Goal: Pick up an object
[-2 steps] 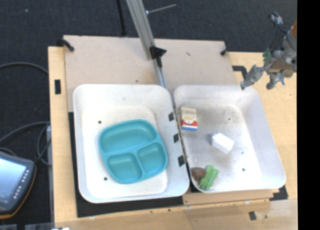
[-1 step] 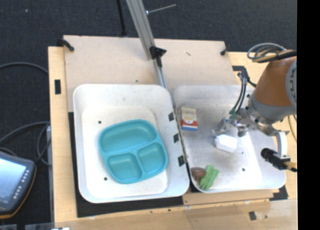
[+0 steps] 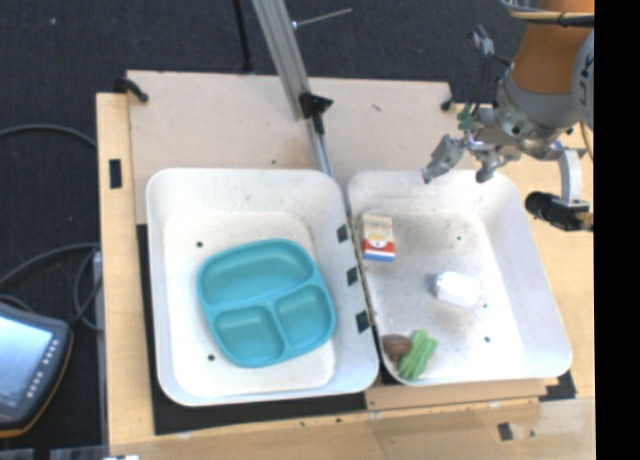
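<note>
My gripper (image 3: 463,165) hangs above the far edge of the right bin (image 3: 520,248), its two fingers spread apart and nothing between them. Below it in that bin lie a small carton (image 3: 377,237) with a red and blue label near the left wall, a white lump (image 3: 457,288) in the middle, and a green object (image 3: 420,354) beside a brown one (image 3: 397,346) at the front left corner. All of these sit well clear of the gripper.
The left bin (image 3: 180,198) holds a teal divided plate (image 3: 265,300). A slanted metal post (image 3: 283,43) rises between the bins at the back. A tablet (image 3: 25,363) lies off the bench at the left. Black clips line the divider between bins.
</note>
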Robot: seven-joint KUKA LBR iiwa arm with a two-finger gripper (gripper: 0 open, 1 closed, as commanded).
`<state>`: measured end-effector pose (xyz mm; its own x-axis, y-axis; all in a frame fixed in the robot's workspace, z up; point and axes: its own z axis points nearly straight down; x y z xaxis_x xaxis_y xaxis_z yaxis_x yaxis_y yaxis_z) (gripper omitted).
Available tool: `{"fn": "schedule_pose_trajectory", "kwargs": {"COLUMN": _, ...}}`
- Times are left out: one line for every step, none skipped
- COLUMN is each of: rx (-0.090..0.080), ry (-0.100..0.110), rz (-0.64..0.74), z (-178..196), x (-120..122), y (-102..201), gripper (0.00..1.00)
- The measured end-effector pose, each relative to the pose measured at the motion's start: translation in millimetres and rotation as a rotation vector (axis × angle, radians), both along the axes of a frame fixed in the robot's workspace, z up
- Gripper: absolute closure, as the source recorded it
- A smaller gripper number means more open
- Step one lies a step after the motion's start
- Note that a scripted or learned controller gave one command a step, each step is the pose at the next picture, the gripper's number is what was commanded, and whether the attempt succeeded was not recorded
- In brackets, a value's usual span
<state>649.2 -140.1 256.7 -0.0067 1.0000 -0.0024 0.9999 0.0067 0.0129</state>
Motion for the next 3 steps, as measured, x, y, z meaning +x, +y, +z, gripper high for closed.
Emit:
{"fn": "schedule_pose_trajectory", "kwargs": {"rx": 0.005, "ry": 0.02, "rz": 0.0, "z": -59, "x": -61, "y": 79, "gripper": 0.0}}
{"fn": "schedule_pose_trajectory", "kwargs": {"rx": 0.004, "ry": 0.017, "rz": 0.0, "z": -56, "x": -127, "y": 147, "gripper": 0.0}}
{"fn": "schedule_pose_trajectory", "kwargs": {"rx": 0.001, "ry": 0.008, "rz": -0.009, "z": -21, "x": -100, "y": 109, "gripper": 0.0}}
